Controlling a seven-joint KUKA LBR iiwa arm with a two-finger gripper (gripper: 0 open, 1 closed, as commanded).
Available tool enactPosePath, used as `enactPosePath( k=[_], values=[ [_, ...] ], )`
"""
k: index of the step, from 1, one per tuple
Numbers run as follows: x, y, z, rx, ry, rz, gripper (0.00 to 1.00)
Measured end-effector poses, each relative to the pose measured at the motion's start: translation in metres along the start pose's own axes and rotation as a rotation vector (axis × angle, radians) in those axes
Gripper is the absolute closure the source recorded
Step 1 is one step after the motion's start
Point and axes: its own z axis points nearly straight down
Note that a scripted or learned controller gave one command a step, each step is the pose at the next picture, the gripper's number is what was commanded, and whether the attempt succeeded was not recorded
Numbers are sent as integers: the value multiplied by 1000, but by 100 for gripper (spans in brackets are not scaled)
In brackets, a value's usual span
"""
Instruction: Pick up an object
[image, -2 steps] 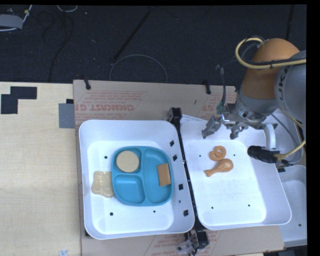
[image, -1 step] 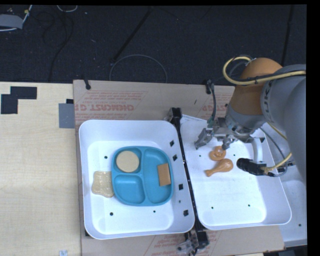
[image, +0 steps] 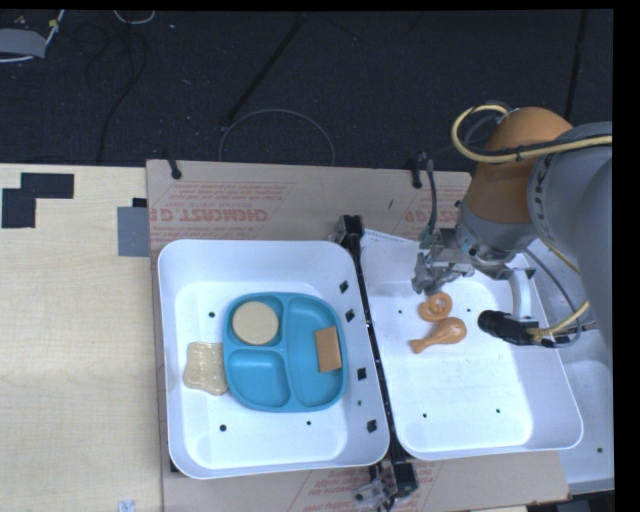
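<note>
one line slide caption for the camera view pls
KUKA arm's gripper poised over orange toy pieces in the right bin; blue divided tray sits in the left bin.

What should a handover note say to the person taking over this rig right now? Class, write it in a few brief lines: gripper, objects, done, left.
Gripper: low over the right bin, just above the orange toy pieces; finger state unclear.
Objects: orange pieces lie on the right bin's floor. In the left bin, a blue divided tray holds a round tan piece and a brown block; a pale piece lies beside the tray.
Done: nothing visibly lifted.
Left: grasp and lift an object.
</note>
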Motion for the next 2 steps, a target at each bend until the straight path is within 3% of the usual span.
enactPosePath(
  k=[2],
  values=[
    [2, 3, -127, -10, -1, -5, 100]
  ],
)
